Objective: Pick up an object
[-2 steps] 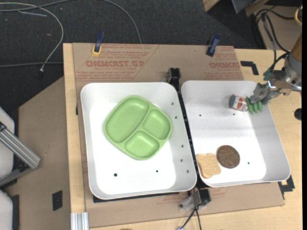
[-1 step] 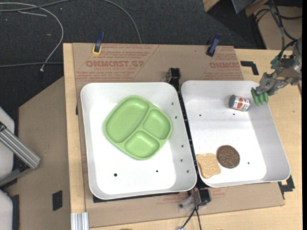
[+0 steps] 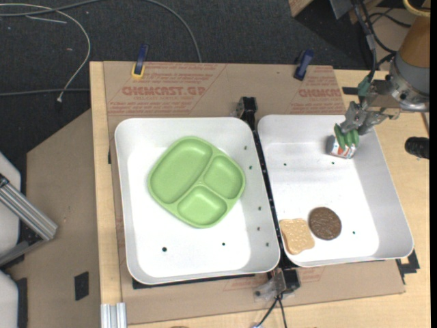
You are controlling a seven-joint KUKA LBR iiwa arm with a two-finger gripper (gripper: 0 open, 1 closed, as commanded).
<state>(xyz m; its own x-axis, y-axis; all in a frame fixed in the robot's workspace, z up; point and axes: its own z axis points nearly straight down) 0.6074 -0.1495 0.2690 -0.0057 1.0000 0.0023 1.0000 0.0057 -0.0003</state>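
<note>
Far to the gripper's left we see a light green, three-compartment plastic plate (image 3: 196, 181) lying in the left white bin (image 3: 136, 251). Below the gripper and to its left, at the near edge of the right white bin (image 3: 382, 183), a tan toast-shaped piece (image 3: 298, 235) lies just beside a round dark brown disc (image 3: 324, 223). The gripper (image 3: 349, 137) hangs over that bin's far right corner, its fingers narrowly parted and closed around a small green, white and red object (image 3: 343, 145), which sits at or just above the bin floor.
</note>
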